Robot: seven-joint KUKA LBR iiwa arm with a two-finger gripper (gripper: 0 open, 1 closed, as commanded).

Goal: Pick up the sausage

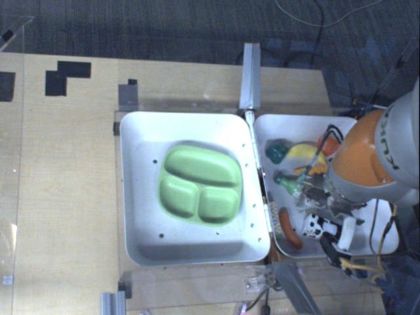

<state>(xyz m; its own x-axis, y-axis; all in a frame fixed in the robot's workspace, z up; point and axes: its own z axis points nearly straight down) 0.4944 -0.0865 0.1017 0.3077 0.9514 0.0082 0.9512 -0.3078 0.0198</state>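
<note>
1. Your sausage (289, 230) lies in the right bin (387, 241), along its left wall near the front corner, running front to back.
2. It looks like a small, light toy, probably smooth and rounded; judge it prone to roll, so pinch across its middle.
3. The claw (314, 227) hangs just right of it; you cannot tell its state.
4. The bin wall crowds the sausage's left side; leave room there for a finger.
5. Other toys (295, 153) sit well behind it, and the green tray (200, 184) occupies the left bin (141, 176).
</note>
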